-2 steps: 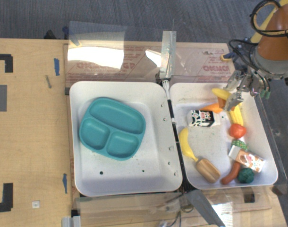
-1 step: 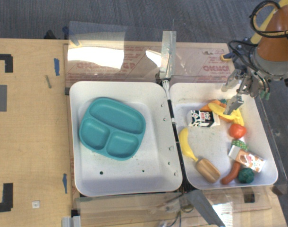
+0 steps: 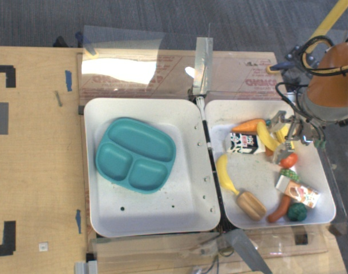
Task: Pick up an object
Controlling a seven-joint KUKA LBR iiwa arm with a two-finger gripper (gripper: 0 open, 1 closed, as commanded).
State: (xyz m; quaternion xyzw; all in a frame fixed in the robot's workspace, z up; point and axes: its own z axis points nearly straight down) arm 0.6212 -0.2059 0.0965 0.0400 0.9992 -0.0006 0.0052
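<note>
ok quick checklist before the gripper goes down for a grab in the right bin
1. Gripper over the right bin: ok, it hangs above the bin's upper right area.
2. Target directly under it: cannot tell; a small banana and a red tomato both lie close by.
3. Fingers open: cannot tell, cluttered at this angle.
4. Already holding something: cannot tell.
5. Easier, isolated picks available: ok, the large banana and bread roll lie with bare floor around them.
6. Left bin contents out of the way: ok, the teal divided plate sits apart.
</note>
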